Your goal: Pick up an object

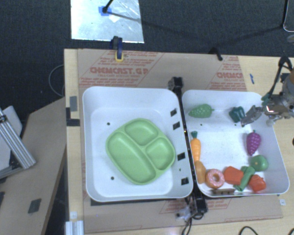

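My gripper hangs over the far right part of the right bin, reaching in from the right. A small teal toy lies just left of it, touching or nearly touching its tip. Purple grapes lie a little in front of the gripper. A bumpy green vegetable rests at the bin's far left. A carrot lies along the left wall. At the near edge sit a pink donut, an orange-red piece and a green apple.
The left bin holds a light green divided plate. A black divider runs between the bins. More toys crowd the right bin's near right corner. The right bin's middle floor is bare.
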You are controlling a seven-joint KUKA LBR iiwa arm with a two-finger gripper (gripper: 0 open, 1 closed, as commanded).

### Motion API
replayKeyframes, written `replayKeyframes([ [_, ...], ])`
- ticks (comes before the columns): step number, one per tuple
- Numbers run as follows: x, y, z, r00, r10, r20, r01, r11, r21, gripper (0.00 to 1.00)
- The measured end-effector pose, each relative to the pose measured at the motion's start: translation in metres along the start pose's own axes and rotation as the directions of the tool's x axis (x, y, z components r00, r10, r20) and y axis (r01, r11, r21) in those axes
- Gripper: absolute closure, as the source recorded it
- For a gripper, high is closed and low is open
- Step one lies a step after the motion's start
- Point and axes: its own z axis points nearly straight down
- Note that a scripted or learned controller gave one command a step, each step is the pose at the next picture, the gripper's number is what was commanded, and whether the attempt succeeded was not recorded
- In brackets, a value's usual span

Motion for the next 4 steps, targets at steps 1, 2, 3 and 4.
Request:
replayKeyframes([
  [1, 0.0, 0.003, -0.007, 1.0, -0.003, 0.003, 0.003, 1.0, -0.011, 0.0],
  [2, -0.008, 0.006, 0.051, 1.0, -0.001, 0.002, 0.001, 1.0, -0.008, 0.0],
  [3, -0.018, 0.005, 0.096, 1.0, -0.001, 0.008, 0.002, 1.0, -0.021, 0.0],
  [4, -0.017, 0.006, 0.138, 1.0, -0.001, 0.002, 0.001, 1.0, -0.01, 0.0],
])
